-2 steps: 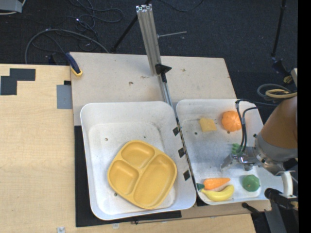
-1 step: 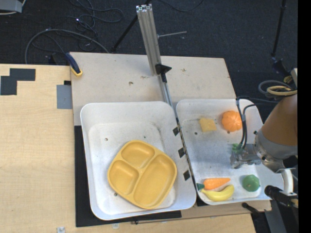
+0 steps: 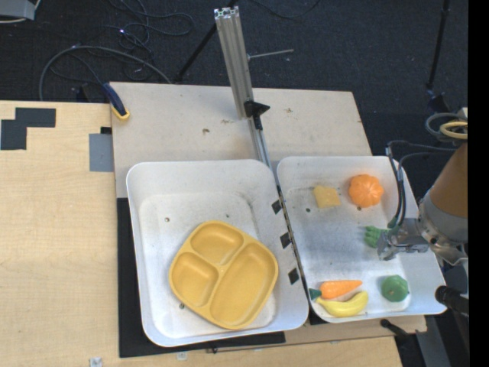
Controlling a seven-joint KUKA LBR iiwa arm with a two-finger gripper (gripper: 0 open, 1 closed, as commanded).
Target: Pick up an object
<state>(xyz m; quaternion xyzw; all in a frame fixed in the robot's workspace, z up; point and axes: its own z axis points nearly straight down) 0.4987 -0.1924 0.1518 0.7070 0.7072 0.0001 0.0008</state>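
Two white bins [image 3: 145, 205] sit side by side; gripper [image 3: 391, 245], jaw state unclear, hovers beside a small green toy [image 3: 374, 236], probably light and stiff.

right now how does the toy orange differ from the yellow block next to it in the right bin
The toy orange is round and orange; the yellow block is flat-sided, squarish and pale yellow. The orange looks larger and taller, while the block sits low. The orange lies nearer the bin's right side, the block nearer its left. Both rest apart at the far end of the right bin, untouched by the gripper.
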